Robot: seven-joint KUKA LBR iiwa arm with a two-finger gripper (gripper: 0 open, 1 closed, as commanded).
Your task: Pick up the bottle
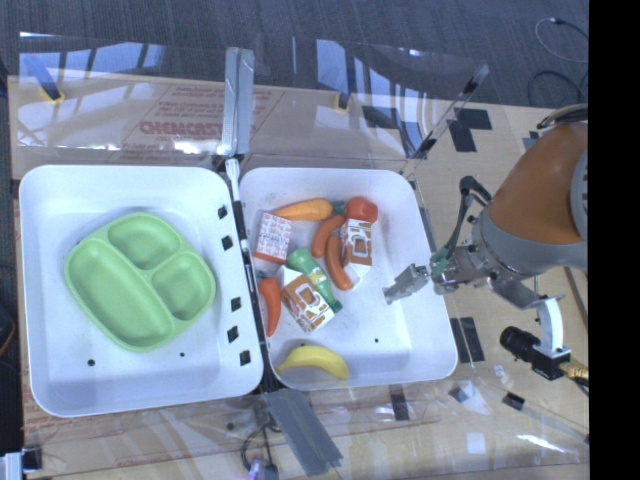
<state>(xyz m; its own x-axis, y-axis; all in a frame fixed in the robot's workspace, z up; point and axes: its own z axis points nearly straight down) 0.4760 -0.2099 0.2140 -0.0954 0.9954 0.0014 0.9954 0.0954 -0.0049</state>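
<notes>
Camera view: the bottle (303,262), green, lies in the middle of the right bin (420,353), largely covered by other things. Only its upper part shows, between a carton (308,301) just below it and a sausage (338,260) to its right. Another carton (273,237) lies just up and left of the bottle, and a third carton (356,243) stands beyond the sausage, with a tomato (361,210) at its top. A carrot (304,209) lies across the top of the heap; a second carrot (270,304) lies along the bin's left wall. A banana (312,361) rests near the bin's front edge, apart from the heap.

The gripper (404,284) hangs over the right side of the same bin, well to the right of the bottle, touching none of the things. Its jaws hold nothing; whether they are open or closed cannot be told at this angle.

The left bin (40,368) holds a green plate (140,279) with three compartments.
</notes>
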